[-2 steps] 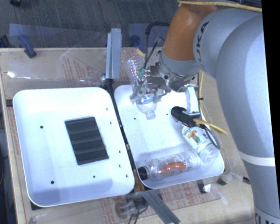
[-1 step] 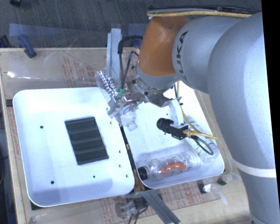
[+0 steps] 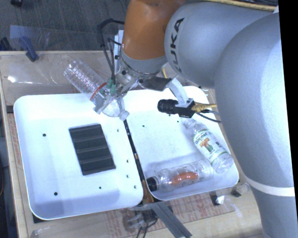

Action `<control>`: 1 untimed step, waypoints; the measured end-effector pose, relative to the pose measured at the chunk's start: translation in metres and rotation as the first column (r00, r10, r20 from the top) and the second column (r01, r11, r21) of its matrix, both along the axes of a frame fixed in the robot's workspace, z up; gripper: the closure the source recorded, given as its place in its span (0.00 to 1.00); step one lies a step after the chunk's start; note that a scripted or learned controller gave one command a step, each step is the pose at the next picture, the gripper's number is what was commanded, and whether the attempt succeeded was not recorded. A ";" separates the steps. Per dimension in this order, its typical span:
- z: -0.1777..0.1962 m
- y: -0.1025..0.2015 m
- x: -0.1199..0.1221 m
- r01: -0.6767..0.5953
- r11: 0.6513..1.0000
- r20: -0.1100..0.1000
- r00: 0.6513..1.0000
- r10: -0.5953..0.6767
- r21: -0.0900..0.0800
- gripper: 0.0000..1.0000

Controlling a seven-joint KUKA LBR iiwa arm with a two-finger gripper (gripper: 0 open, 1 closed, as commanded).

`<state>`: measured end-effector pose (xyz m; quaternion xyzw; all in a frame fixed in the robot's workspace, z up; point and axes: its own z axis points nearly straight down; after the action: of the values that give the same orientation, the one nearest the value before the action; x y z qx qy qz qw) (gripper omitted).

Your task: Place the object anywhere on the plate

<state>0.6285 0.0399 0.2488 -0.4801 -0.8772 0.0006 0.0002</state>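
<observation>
A clear plastic bottle (image 3: 81, 78) hangs tilted over the back edge of the left bin (image 3: 41, 192). Its lower end sits between the fingers of my gripper (image 3: 107, 100). The gripper is shut on that end, just above the seam between the two bins. The plate (image 3: 92, 148), a dark grey ridged rectangle, lies flat in the middle of the left bin, below and slightly left of the gripper. The grey arm with its orange band (image 3: 143, 28) covers the back of the right bin.
Two more clear bottles lie in the right bin (image 3: 156, 141): a labelled one (image 3: 209, 146) along its right side and one with something orange inside (image 3: 179, 177) along its front wall. A black cylinder (image 3: 171, 107) sticks out from the wrist over that bin.
</observation>
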 end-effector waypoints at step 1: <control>0.035 0.049 -0.008 -0.481 0.877 0.002 0.877 0.481 -0.001 1.00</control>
<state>0.6201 0.0886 0.2838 -0.2474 -0.9689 0.0002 -0.0009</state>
